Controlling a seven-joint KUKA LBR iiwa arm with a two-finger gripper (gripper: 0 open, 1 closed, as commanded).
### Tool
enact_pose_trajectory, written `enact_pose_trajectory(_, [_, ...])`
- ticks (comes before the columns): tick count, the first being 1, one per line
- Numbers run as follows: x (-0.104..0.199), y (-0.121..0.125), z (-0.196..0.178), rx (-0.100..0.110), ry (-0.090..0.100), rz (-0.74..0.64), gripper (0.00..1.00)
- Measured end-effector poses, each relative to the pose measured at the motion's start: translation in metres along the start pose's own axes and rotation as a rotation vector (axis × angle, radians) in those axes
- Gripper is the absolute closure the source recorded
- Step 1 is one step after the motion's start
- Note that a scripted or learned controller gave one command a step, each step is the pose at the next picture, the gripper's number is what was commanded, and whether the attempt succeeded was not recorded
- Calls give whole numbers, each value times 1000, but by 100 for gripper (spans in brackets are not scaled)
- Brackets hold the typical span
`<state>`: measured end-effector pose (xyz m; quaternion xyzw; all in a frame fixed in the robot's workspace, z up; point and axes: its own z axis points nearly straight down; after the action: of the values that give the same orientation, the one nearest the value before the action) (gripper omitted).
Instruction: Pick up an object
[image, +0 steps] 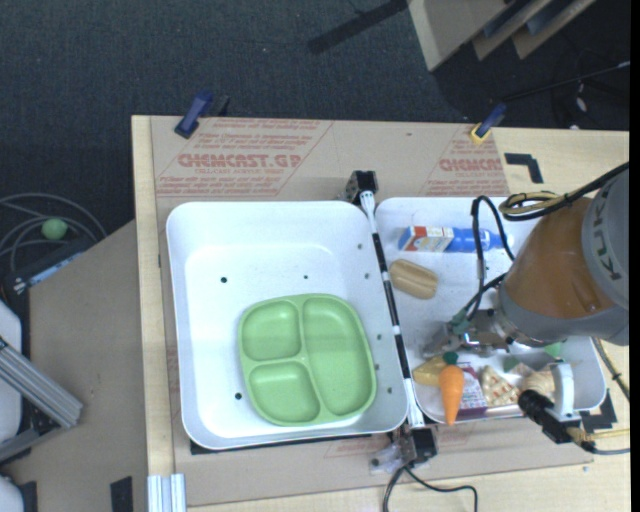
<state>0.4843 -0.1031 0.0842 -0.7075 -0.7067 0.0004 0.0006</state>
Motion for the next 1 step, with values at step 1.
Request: enact_pose_trajectory(1, [0, 1, -10, -3, -1, 0, 100])
